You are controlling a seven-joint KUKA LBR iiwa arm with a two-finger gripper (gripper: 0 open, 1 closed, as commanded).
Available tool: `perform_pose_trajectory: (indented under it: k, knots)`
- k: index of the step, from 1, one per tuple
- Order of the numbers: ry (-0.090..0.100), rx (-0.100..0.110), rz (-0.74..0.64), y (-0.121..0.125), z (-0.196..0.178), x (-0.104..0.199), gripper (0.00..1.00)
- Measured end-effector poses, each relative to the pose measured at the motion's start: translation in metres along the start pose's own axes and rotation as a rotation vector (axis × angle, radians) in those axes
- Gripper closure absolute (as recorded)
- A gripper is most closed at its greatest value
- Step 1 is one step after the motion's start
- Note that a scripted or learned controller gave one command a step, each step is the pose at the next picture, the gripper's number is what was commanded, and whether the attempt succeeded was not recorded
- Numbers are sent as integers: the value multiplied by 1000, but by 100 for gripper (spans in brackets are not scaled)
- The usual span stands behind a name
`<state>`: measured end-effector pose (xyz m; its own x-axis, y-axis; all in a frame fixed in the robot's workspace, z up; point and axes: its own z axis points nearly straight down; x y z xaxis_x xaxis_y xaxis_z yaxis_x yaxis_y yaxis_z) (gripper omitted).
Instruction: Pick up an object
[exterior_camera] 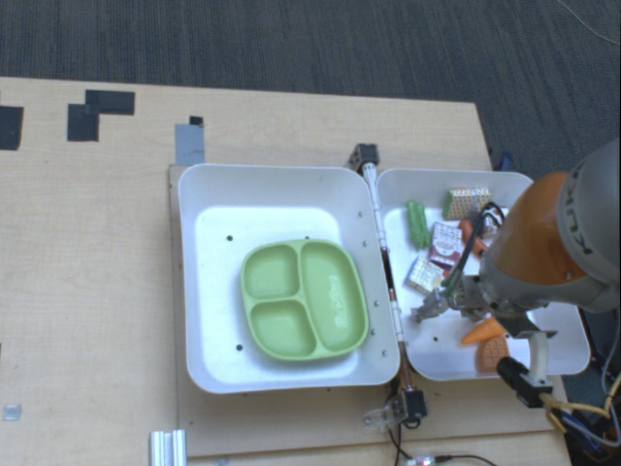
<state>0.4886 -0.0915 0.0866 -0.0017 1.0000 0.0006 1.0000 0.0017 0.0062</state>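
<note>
Fingers [428,309] look to be parted a little and pointing down toward the left, low over the floor of the right bin [441,362]. I see nothing between them, so I'd say the pick hasn't happened yet. Honestly they're small and grey against white, so take "parted" as my best read.

Stuff to grab is all in that right bin: a white packet [425,275] just above the fingertips, a red-and-white packet [446,243] beyond it, a green stick [417,223] near the dividing wall, a speckled packet [468,202] at the far end, and a couple of orange pieces [485,336] tucked under the wrist. The left bin [189,260] just has a green divided plate [304,299].

So progress-wise: the arm is in the bin and close to the items, while closing on something and lifting are still to do.

Room is tight-ish. The fingers sit near the wall between the two bins, and the packets are bunched together, so a clean grab on one looks fiddly. Straight up is open.
</note>
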Motion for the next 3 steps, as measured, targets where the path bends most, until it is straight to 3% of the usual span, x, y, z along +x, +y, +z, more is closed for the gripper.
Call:
perform_pose_trajectory:
  k: [1,2,3]
  knots:
    - [-2,-6,-2,2,-11,0,100]
    - [-1,-6,-1,2,-11,0,0]
    - [-1,-9,-4,3,-22,1,100]
